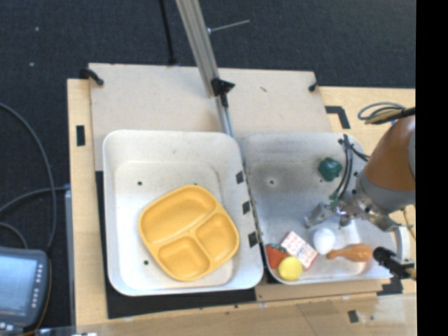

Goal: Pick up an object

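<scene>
The arm [392, 161] comes in from the right of the camera view, its orange band above the wrist, and carries the claw [326, 215] down into the right bin [280, 159]. The metal parts of the claw sit low over the bin floor, but they blur together from this height, so whether the claw stands wide or narrow cannot be told, and nothing can be made out between its tips. Just below the claw, toward the near wall of the bin, lies a white ball [324, 240], very close to the claw's tip; contact cannot be judged. Just to the right of the ball, below the wrist, lies an orange carrot-shaped toy [351, 253], stretched sideways. Below and to the left of the claw, a small red-and-white checked packet [297, 246] rests against the ball's left side, with a yellow ball [290, 268] just under it and a red piece [276, 255] touching it at the bin's near left corner. Above the claw, near the cables running along the arm, a dark green round object [330, 167] lies apart from the rest. Well to the left of the claw, in the left bin [126, 159], lies a yellow divided tray [187, 231] with three compartments, tilted at an angle to the bin's walls.
</scene>
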`<state>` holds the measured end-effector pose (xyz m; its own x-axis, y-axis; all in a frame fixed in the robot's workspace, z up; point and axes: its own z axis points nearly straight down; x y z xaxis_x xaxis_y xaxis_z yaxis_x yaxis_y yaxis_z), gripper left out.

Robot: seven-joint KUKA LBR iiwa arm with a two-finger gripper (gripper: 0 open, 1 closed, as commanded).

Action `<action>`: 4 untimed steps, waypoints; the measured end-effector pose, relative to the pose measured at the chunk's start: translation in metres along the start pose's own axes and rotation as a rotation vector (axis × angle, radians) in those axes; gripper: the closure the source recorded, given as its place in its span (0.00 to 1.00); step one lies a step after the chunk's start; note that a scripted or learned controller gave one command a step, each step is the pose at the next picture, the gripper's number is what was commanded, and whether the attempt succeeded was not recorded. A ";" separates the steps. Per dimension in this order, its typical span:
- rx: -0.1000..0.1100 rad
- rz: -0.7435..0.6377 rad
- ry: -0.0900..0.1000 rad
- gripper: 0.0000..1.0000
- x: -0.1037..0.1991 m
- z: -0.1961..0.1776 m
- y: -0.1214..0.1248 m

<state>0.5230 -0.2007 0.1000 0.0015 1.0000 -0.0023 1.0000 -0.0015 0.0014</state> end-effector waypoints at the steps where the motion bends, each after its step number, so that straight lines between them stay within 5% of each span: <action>1: -0.004 0.005 0.001 1.00 -0.001 -0.012 0.001; 3: -0.007 -0.006 -0.001 1.00 0.007 -0.120 0.012; 4: -0.003 -0.006 0.001 1.00 0.006 -0.138 0.014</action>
<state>0.5364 -0.1944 0.2381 -0.0046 1.0000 -0.0016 1.0000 0.0046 0.0042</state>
